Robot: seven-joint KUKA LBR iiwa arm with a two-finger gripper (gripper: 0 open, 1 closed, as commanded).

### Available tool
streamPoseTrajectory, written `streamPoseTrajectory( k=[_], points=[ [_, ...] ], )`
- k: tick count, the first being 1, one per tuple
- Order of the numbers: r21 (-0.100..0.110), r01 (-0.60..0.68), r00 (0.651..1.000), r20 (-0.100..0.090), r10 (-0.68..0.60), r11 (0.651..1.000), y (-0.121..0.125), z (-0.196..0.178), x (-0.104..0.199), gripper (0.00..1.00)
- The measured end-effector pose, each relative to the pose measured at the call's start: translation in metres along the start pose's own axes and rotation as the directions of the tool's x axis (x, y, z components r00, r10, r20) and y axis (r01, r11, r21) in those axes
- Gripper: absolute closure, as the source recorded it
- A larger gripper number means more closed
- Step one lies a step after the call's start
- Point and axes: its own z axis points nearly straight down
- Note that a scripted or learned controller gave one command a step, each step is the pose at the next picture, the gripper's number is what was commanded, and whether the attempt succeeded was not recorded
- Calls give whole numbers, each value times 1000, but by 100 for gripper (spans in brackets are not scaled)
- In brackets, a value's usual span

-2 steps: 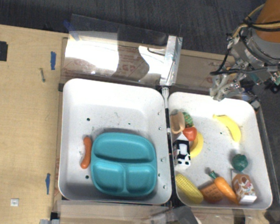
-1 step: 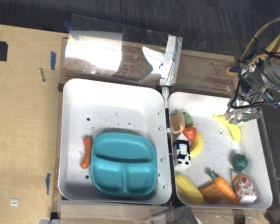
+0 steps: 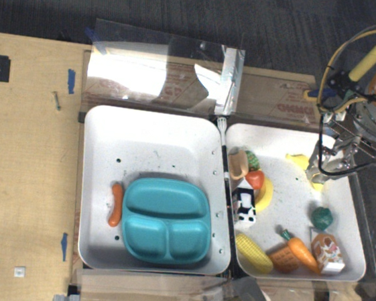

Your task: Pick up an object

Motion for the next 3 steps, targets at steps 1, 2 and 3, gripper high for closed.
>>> streamPoseTrajectory(
  k=[1, 2, 3],
  points=[
    [5, 259, 966, 2, -259, 966, -40, -22, 20, 100],
    [0, 411, 912, 0, -411, 912, 26, -8, 78, 100],
    [-3, 573, 820, 0, -573, 820, 53, 12, 108, 100]
  ],
)
